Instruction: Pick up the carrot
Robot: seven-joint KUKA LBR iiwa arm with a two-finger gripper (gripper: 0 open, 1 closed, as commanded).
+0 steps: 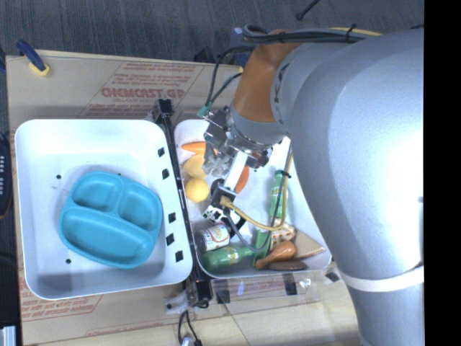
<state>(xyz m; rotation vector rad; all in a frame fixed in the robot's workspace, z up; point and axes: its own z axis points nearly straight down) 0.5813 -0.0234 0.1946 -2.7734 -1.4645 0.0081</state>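
Red print "CHEMCAST GP" on brown protective paper sheet (148, 85) beneath bins; smaller lines below illegible.

glossy blue plastic tray (110, 218), smooth white plastic bin (36, 150).

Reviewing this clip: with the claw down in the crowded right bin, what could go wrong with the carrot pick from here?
The claw sits among tightly packed items, so it may close on the yellow lemon or a neighbour instead of the carrot. The carrot is mostly hidden beneath the wrist, so a partial grip could slip.
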